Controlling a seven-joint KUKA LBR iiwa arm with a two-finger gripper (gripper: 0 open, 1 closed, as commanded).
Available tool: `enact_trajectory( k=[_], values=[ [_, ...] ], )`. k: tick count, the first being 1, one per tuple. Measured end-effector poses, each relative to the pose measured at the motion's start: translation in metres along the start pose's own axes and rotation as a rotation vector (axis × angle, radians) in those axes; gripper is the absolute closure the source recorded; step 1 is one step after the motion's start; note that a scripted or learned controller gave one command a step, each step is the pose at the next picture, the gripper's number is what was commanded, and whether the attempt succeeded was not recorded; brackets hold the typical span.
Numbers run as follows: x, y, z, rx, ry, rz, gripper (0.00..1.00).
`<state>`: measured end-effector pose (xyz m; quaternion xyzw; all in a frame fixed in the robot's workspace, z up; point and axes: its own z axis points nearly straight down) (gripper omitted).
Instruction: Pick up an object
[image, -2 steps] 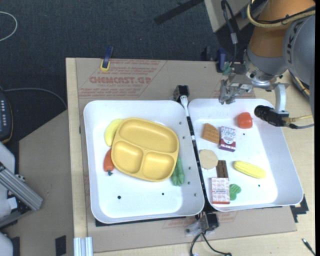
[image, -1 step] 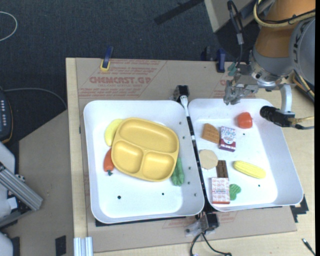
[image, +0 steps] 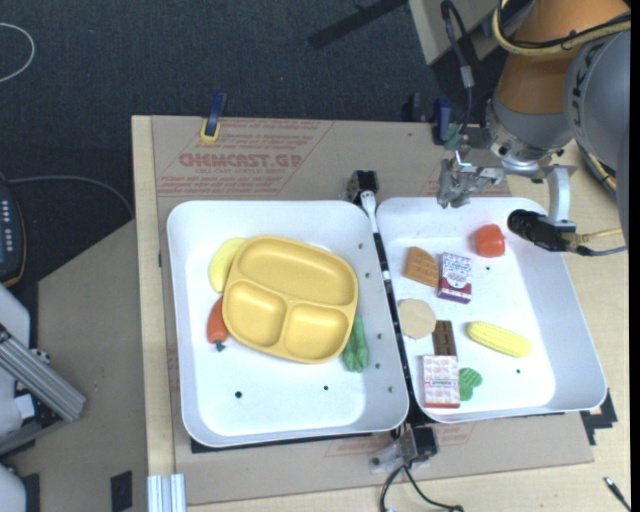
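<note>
While the arm (image: 560, 70) reaches in from the right, I see the gripper (image: 455, 190) hanging over the far edge of the right bin (image: 570, 330), its fingers close together with nothing between them. That bin holds a tomato (image: 489, 240), cracker (image: 421, 266), small carton (image: 455, 277), round biscuit (image: 416, 318), corn (image: 499, 339), chocolate (image: 444, 339) and a wafer pack (image: 440, 381). A yellow tray (image: 290, 298) lies in the left bin (image: 190, 300), over a banana (image: 223, 262) and a carrot (image: 217, 324).
</note>
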<state>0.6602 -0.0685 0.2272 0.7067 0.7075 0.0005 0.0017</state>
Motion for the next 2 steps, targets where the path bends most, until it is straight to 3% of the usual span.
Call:
enact_trajectory(
  k=[1, 2],
  values=[
    [-0.0079, -0.0175, 0.0081, 0.006, 0.001, 0.003, 1.0],
    [-0.0093, -0.0142, 0.0095, 0.003, 0.0, 0.001, 1.0]
  ],
)
